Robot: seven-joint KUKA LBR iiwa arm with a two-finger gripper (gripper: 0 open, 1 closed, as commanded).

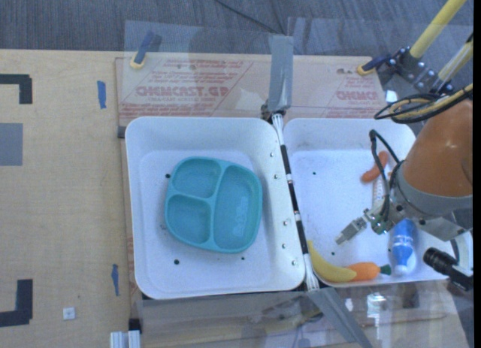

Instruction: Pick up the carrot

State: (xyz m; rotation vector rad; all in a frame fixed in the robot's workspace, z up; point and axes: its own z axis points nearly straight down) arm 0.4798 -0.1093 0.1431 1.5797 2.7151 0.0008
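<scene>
**Carrot waiting at the front edge of the right bin, gripper above it with nothing in its grasp**

From my console, the biggest thing is the arm (443, 162), grey with its orange band, reaching over the right bin (331, 151). The left bin (150, 143) carries a teal divided plate (214, 205) near its centre.

In the right bin, a blue-and-white bottle (403, 247) stands near the front right corner, partly under the wrist. A yellow banana (328, 267) curves along the front edge by the front left corner. The carrot (366, 270) lies flat just beside it, touching or nearly touching the banana's tip, its green end towards the bottle. A small orange item (373, 170) sits farther back, near the right side; I can't say what it is.

The gripper (353, 230) hangs over the bin floor, apart from the carrot, towards the middle. I read its jaws as narrowly parted, gripping nothing.

I judge the carrot a light, stiff, smooth toy that could roll or squirt out of a pinch. I'd grip across its thicker middle, fingers straddling it, clear of the banana and the bin wall.
</scene>
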